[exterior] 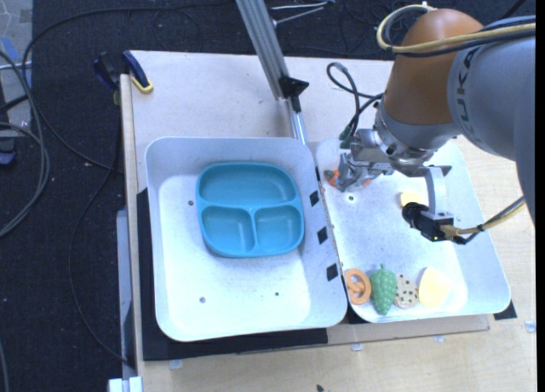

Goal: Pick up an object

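An orange object, perhaps a carrot, lies in the right bin at its far left corner, long axis roughly left-right. The gripper sits over it; whether its jaws grip it I cannot tell.

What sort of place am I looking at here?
Probably a robotics lab or test bench: a grey arm reaches over two white bins, toy food sits in one, and cables trail over the floor.
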Controlling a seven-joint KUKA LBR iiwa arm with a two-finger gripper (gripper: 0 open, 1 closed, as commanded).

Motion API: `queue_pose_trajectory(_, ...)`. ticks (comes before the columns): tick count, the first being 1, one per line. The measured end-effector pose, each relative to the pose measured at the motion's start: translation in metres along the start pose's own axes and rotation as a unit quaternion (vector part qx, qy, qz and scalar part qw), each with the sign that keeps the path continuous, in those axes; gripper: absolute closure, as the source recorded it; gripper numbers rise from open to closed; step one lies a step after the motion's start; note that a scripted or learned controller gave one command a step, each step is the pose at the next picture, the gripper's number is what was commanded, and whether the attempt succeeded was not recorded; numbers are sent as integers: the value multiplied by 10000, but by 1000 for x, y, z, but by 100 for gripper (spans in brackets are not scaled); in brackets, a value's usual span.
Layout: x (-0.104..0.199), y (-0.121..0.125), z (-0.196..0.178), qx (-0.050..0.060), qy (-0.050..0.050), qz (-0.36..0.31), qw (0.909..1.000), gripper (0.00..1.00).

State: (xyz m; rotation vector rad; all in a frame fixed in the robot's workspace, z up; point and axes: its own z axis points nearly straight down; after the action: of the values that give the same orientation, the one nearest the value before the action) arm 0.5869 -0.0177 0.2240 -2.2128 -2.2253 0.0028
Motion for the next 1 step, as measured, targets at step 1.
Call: queue_pose_trajectory(1, 54, -19, 8, 0, -2, -3, 10000, 100)
